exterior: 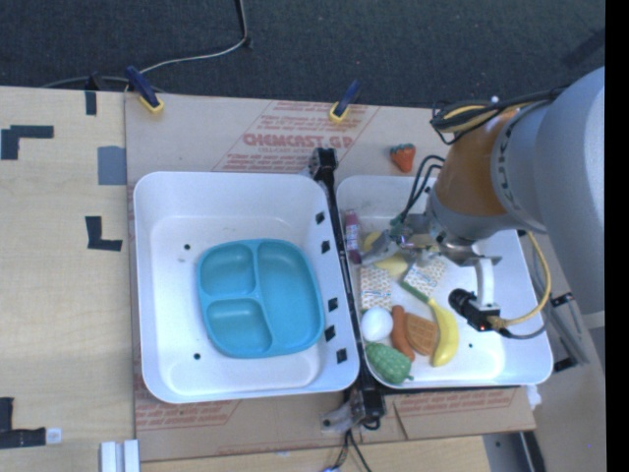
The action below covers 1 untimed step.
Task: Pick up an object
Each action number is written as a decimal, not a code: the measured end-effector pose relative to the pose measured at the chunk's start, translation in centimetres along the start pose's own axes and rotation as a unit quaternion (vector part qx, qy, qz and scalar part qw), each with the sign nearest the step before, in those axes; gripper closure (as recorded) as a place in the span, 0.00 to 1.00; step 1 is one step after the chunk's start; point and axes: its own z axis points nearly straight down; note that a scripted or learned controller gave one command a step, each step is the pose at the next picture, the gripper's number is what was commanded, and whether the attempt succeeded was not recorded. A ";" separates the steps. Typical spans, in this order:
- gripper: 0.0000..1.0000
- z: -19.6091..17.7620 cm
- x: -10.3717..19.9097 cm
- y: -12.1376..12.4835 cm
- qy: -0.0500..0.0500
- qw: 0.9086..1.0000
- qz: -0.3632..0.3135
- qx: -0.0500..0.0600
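Two white bins sit side by side on the surface; the left bin (157, 264) holds a blue divided plate (260, 296), the right bin (521, 357) holds the clutter we'd pick from. We see the end effector (408, 244) low in the far-left part of the right bin, among small items; whether it's clenched or released we can't tell, too blurred and crowded there. Candidates lie just nearer: a white egg (376, 324), a carrot (402, 330), a banana (444, 330), a green veg (389, 363), all resting on the bin floor. Our read: approx. at the reach-in stage; nothing visibly lifted yet, so grasp and raise are left.
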 end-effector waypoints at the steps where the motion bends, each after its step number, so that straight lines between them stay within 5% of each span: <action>1: 0.00 1.1 -0.2 3.6 0.000 1.000 0.001 0.014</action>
